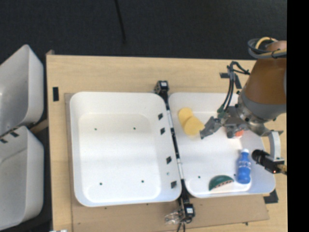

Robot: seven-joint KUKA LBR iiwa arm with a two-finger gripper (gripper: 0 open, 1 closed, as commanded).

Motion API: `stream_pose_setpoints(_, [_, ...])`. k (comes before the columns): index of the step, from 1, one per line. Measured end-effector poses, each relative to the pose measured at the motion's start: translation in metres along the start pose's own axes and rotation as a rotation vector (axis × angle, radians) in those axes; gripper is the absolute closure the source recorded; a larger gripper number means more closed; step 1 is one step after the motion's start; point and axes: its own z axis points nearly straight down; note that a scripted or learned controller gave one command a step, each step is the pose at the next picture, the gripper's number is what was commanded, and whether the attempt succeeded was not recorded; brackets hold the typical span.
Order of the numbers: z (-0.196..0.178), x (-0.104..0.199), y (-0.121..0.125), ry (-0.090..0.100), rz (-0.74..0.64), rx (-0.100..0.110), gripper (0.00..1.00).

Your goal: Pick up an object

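A: Quick one. Target?

B: Likeliest the yellow sponge pieces point(189, 122), upper left of the right bin point(203, 187), just beside the divider. They look light, soft and squashy, with a grippy surface. I'd pinch across the narrow width of the nearer piece; it should compress and hold.

A: Other options?

B: Blue bottle point(243, 166) near the bin's front right: rigid, smooth, probably slippery plastic, take it across the body. Green curved piece point(221, 181) at the front wall: flat and low, hard to get under.

A: Arm pose?

B: Reaches in from the right, wrist bent over the right bin, end effector point(212, 127) low, angled toward the sponges, just beside them.

A: End effector state?

B: Fingers look spread, released, nothing between them. Small and dark though, so that's my read. Left bin point(77, 144) isn't involved.
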Motion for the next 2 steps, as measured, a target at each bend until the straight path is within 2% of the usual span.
stream_pose_setpoints(1, [0.054, -0.106, 0.091, -0.006, 0.006, -0.002, 0.0])
stream_pose_setpoints(2, [0.141, -0.124, 0.077, -0.001, 0.004, 0.007, 0.0])
